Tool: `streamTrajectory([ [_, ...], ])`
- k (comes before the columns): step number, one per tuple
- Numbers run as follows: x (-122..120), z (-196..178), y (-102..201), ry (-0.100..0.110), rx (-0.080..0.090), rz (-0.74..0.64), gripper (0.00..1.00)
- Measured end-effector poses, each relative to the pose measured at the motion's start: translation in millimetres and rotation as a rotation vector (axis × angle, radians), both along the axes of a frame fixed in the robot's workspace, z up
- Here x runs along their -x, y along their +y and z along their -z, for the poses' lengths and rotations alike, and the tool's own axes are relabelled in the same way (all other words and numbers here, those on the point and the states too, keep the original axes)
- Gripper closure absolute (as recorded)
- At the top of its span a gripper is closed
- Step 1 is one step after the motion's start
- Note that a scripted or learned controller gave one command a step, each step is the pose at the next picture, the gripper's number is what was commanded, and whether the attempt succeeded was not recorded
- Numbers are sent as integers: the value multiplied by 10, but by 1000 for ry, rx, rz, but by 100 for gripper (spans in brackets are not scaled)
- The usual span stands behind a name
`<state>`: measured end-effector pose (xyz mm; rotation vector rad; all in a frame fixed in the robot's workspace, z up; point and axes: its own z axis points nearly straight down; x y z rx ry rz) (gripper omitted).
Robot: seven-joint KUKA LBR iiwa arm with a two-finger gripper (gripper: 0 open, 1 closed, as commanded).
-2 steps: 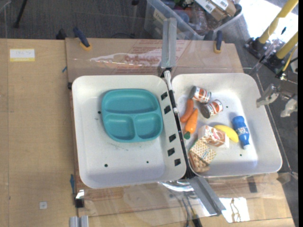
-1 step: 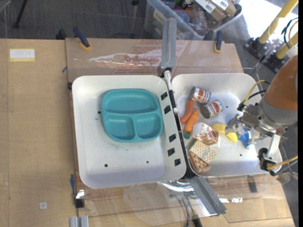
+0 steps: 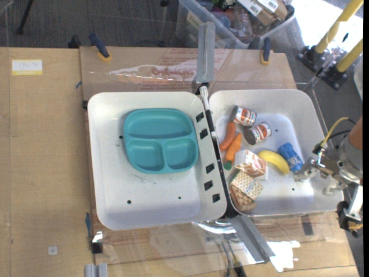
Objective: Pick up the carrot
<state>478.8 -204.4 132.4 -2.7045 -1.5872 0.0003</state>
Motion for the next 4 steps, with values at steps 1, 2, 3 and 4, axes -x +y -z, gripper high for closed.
streamTrajectory([
  [1, -280, 309, 69, -1, 0, 534, 0],
  [2, -458, -853, -186, -5, 6, 37, 0],
  [3, -1084, 241, 219, 0, 4, 174, 0],
  [4, -123, -183, 50, -43, 11, 358, 0],
])
